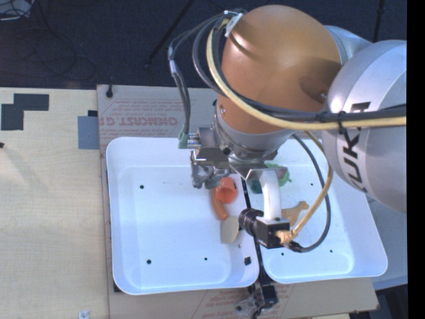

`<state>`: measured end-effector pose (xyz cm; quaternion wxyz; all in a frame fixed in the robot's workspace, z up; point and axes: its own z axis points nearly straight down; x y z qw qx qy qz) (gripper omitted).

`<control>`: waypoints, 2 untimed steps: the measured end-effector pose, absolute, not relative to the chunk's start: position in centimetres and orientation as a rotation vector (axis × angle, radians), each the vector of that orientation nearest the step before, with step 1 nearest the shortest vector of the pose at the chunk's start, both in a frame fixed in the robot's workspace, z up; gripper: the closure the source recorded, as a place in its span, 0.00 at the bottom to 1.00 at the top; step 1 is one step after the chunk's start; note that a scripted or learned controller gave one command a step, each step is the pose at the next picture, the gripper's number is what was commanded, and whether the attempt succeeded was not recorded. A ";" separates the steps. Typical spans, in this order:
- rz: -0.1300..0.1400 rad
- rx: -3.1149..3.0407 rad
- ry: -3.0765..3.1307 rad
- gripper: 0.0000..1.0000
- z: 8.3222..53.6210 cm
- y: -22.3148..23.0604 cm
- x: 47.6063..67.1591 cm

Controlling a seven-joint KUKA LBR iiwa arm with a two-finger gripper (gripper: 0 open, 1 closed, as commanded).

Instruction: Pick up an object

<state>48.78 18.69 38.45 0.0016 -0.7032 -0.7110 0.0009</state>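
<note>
1. Pincer (214, 170), at the end of the grey arm (372, 111) below its orange band (279, 58). It hangs low over the bin on the view's left (133, 244), toward that bin's right side and its far wall. From my feed I cannot tell whether it is wide, narrow or holding anything, because the wrist covers most of it.
2. Orange cup-shaped piece (227, 191), the thing nearest the pincer. It sits right at the pincer's lower edge in the left bin. I cannot tell whether it is gripped or merely lying beneath.
3. Orange carrot-shaped piece (218, 209), lying on the left bin's floor. It is just beside the cup-shaped piece, on the side nearer the camera.
4. Cream piece (230, 230), at the near end of the carrot-shaped piece. It lies close to the walls where the two bins meet.
5. Green piece (283, 175), in the far part of the bin on the view's right (345, 264). It is partly hidden by the arm.
6. Tan piece (297, 211), on the right bin's floor, nearer the camera than the green piece and apart from it.
7. Cardboard sheet (139, 115) with red print, lying under both bins.
8. Pale bench (46, 191), to the left of the cardboard, bearing a few dark patches.
</note>
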 end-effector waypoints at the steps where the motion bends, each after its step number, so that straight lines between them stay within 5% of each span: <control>1: 0.006 -2.218 -2.223 0.00 38.5 18.2 48.8; 2: -0.020 -2.235 -2.222 0.00 54.7 11.9 52.2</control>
